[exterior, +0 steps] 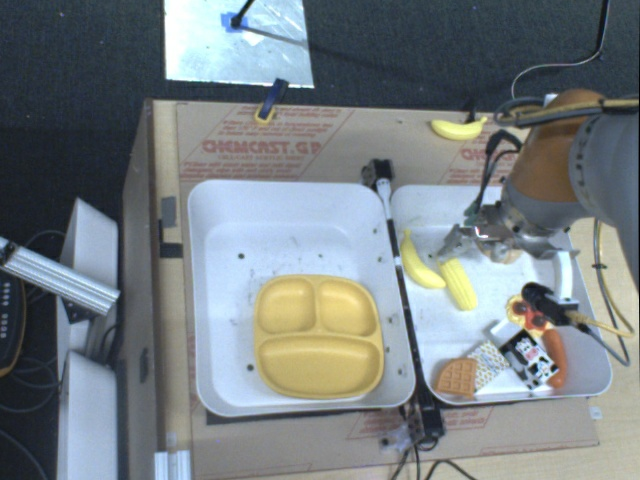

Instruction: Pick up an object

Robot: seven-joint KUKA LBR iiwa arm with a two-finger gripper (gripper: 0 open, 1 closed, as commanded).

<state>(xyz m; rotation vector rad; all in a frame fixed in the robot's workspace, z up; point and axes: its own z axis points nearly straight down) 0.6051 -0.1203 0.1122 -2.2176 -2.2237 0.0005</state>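
Where hand hovers, corn cob just below, banana beside.

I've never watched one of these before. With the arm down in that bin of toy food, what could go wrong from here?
The tool sits just above the corn, which lies close beside a banana. It might nudge both and lift neither. It is also close to the bin's wall, so a pushed banana could jam there.
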